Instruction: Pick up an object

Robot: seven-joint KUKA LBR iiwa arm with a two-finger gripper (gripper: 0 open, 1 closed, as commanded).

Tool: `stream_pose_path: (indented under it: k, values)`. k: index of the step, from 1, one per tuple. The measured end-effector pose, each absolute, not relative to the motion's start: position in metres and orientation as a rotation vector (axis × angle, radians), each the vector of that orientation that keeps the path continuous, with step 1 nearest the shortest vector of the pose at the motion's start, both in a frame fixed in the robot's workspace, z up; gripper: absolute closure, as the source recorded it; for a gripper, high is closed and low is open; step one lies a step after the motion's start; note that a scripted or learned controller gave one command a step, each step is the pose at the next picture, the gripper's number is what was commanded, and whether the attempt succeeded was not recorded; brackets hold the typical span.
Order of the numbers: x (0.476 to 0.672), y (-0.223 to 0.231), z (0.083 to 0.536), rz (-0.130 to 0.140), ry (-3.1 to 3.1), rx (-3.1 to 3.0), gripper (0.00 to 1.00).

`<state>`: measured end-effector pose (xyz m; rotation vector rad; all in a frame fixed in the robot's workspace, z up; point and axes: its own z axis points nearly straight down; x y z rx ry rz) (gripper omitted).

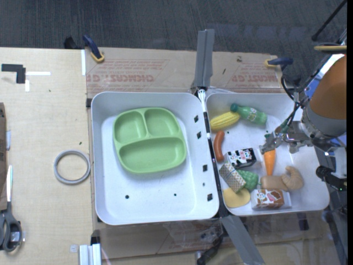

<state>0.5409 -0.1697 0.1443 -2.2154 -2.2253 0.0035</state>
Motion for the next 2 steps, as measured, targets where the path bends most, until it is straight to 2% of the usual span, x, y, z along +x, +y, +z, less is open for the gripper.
stream_pose_path:
  k: [1, 2]
  values:
    - [0.583, -0.185, 0.092, 0.001, -2.228, -2.215, 0.00]
    - [0.583, -0.215, 0.093, -0.010, -2.298, -2.134, 0.00]
